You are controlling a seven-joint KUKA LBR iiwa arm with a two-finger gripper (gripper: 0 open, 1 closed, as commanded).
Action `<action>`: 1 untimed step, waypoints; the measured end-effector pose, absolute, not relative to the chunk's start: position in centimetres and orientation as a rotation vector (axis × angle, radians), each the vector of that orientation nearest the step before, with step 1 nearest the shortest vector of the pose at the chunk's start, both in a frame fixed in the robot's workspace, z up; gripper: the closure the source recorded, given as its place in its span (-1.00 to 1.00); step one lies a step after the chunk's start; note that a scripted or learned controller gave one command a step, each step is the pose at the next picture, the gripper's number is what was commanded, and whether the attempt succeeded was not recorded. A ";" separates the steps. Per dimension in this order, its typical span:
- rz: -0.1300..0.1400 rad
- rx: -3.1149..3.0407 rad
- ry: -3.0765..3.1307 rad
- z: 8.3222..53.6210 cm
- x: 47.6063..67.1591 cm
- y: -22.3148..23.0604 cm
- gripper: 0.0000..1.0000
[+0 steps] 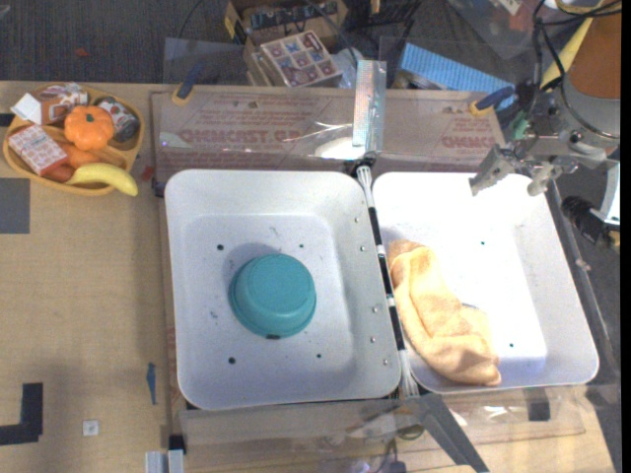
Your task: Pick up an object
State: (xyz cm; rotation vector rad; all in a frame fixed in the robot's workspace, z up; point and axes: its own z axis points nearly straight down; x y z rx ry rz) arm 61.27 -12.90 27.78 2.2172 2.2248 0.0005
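Wooden bench [79, 294] carries two white bins side by side. Gripper [511, 177] hangs over far right corner of right bin [552, 264], fingers spread apart, nothing between them. Yellow cloth [442, 315] lies crumpled along right bin's left wall, near-left of jaws, well apart. Teal bowl [273, 295] sits upside down in middle of left bin [197, 215]. Fruit basket [69, 141] at far left.
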 end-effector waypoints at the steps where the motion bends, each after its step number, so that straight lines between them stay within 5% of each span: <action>1: 0.000 2.419 2.005 23.6 55.3 -17.7 -1.00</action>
